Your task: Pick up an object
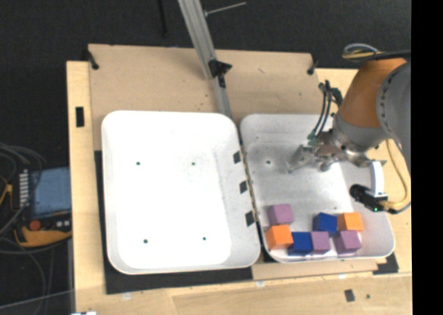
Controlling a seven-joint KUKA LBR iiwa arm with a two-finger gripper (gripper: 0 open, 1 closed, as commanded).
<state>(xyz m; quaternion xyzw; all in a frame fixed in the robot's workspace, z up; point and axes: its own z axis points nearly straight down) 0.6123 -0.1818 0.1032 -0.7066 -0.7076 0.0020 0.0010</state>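
My gripper hangs over the upper middle of the right bin, pointing down and to the left, above bare bin floor. Several small cubes lie along that bin's near edge, well below the gripper. A purple cube sits above an orange cube. To their right come a blue cube, a purple cube, another blue cube, an orange cube and a purple cube. No cube touches the gripper.
The left bin lies beside the right one. A slanted metal pole rises from the back edge between the bins. The arm's grey and orange wrist reaches over the right bin's far right corner.
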